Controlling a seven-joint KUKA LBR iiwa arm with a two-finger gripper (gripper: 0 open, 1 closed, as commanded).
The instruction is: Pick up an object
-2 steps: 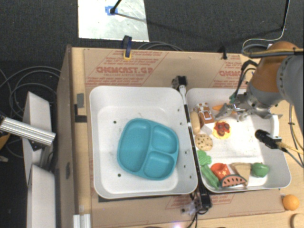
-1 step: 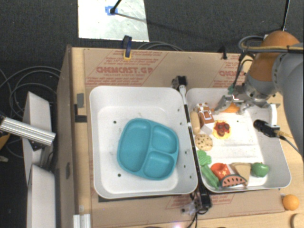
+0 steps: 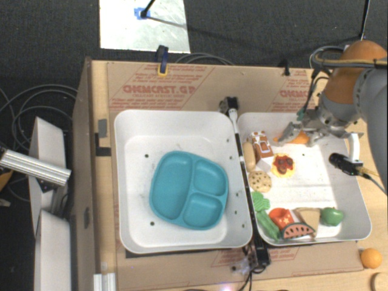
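Note:
The right white bin [image 3: 348, 190] holds several toy foods: a tan stick [image 3: 248, 153], a brown and white block [image 3: 262, 143], a yellow disc with red topping [image 3: 283, 164], a cookie [image 3: 259, 179], green leaves [image 3: 262, 204], a red piece [image 3: 280, 217], a watermelon slice [image 3: 300, 230], a tan wedge [image 3: 309, 214] and a green round piece [image 3: 331, 215]. My gripper [image 3: 301, 133] is low at the bin's far edge, fingers spread open. An orange piece [image 3: 297, 139] lies just under and between them, partly hidden.
The left white bin [image 3: 130, 162] holds a blue divided plate [image 3: 189, 190]. A raised divider [image 3: 239, 162] separates the bins. A black connector [image 3: 342, 161] on a cable hangs over the right bin's right side. An orange ball [image 3: 371, 258] lies on the bench outside the bins.

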